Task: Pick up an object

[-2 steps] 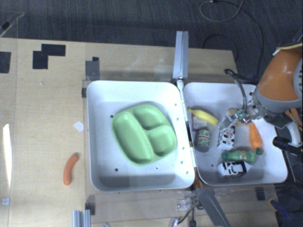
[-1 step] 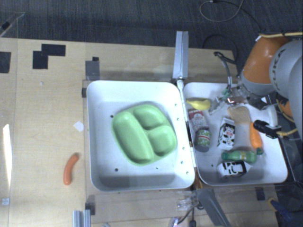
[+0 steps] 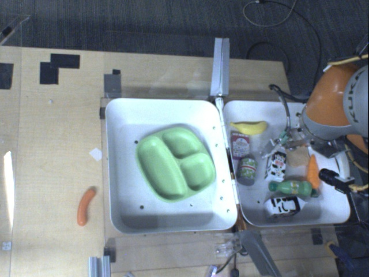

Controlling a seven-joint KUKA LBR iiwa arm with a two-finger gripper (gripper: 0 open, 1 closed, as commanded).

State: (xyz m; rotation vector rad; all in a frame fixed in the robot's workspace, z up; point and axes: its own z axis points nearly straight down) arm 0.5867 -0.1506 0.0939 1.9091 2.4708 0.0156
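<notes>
Near edge of the right bin (image 3: 340, 215): a black-and-white cup or can (image 3: 284, 206) lies on its side, and just behind it a green bottle (image 3: 293, 187) with a yellow cap lies crosswise. An orange carrot (image 3: 313, 172) stands lengthwise just right of the bottle, touching a tan block (image 3: 298, 157). Left of these a black-and-white cow-patterned piece (image 3: 277, 165), then a green can (image 3: 247, 169) and a red-labelled can (image 3: 240, 145) along the divider. A yellow banana (image 3: 249, 127) sits at the far side. The gripper (image 3: 286, 137) hangs over the far right part of this bin, above the cow piece and tan block, banana well to its left; whether its jaws are parted or closed cannot be told, and nothing is seen between them. The grey arm (image 3: 337, 105) with its orange band crowds the bin's right side. Left bin (image 3: 115, 154) holds a green divided tray (image 3: 176, 163). On the bench (image 3: 52, 154), well left, an orange sausage-like piece (image 3: 86, 206).
</notes>
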